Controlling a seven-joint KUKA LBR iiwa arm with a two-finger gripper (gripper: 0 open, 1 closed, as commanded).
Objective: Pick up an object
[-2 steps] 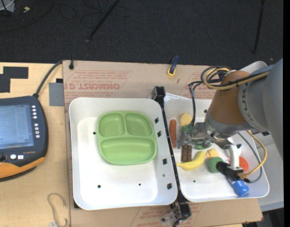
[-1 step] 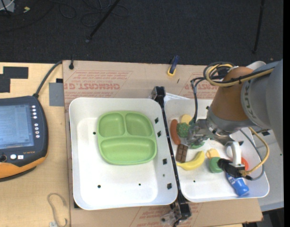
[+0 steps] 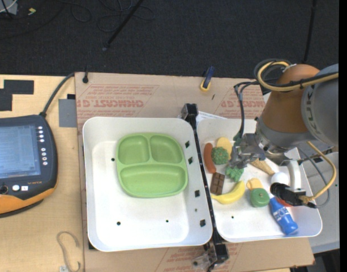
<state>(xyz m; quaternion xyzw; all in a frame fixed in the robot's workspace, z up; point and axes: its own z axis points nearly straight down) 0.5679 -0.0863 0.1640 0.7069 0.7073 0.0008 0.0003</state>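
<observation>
My gripper [image 3: 239,158] hangs low over the middle of the right bin [image 3: 309,226], at the end of the grey arm with its orange band. Directly under it lies a small green toy vegetable [image 3: 235,174]; I cannot tell whether they touch. To its left sit a green broccoli [image 3: 220,155], a red sausage [image 3: 209,157] and a yellow piece [image 3: 225,144]. A brown chocolate bar [image 3: 218,182] and a banana [image 3: 230,194] lie in front. Nothing shows as lifted.
Right of the gripper are a tan cone [image 3: 263,166], a round green fruit [image 3: 259,197], a blue bottle [image 3: 283,217] and a white-and-red item [image 3: 282,185]. The left bin [image 3: 99,220] holds a green divided plate [image 3: 151,165]. A pendant screen [image 3: 17,157] lies far left.
</observation>
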